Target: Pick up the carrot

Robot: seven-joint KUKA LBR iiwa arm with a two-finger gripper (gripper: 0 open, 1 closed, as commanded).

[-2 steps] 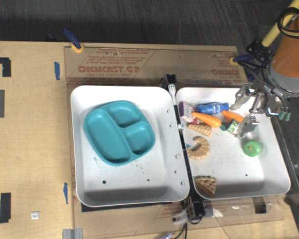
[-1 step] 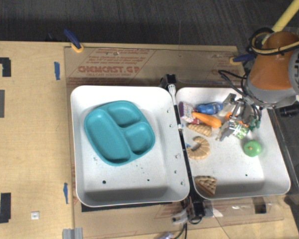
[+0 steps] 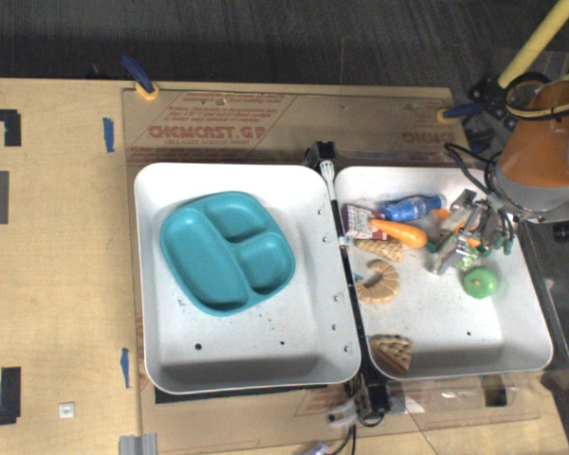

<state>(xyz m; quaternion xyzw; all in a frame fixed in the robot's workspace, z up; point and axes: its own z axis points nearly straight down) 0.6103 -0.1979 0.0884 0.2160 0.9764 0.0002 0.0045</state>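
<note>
The orange carrot (image 3: 399,232) lies in the upper left part of the right bin (image 3: 512,349), pointing left and right, just below a blue bottle (image 3: 410,207). My gripper (image 3: 452,252) hangs over the bin to the right of the carrot's thick end, a short gap away from it. Its fingers stand open and slant down to the left, with nothing between them. The arm's orange band (image 3: 542,150) is at the right edge, above the wrist.
A green apple (image 3: 480,282) sits just below and right of the gripper. A wrapped packet (image 3: 358,221), a cookie (image 3: 385,251), a curved pastry (image 3: 380,282) and a waffle piece (image 3: 392,353) lie along the right bin's left side. The left bin (image 3: 171,349) holds a teal divided plate (image 3: 228,250).
</note>
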